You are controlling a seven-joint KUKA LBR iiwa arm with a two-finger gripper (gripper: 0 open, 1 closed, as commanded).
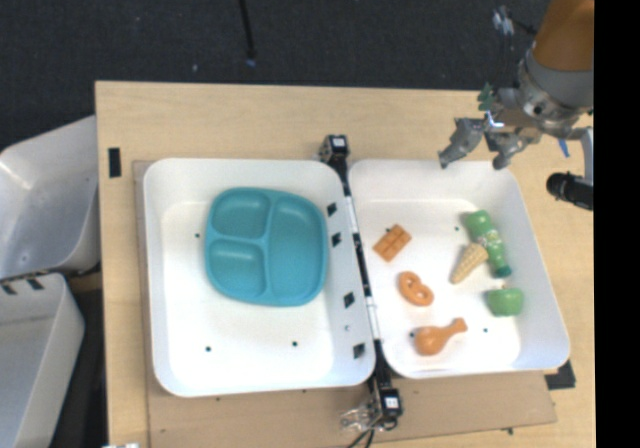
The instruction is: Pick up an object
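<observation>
Your claw (478, 151) hangs released, its two fingers spread apart with nothing between them, above the far rim of the right bin (400, 186). Every pickable piece lies nearer the camera than the claw: the orange waffle (392, 242) and pretzel (414, 288) to its left, the drumstick (440, 336) nearest the camera, the corn cob (468, 262) almost directly under it, touching the green vegetable (484, 232).
</observation>
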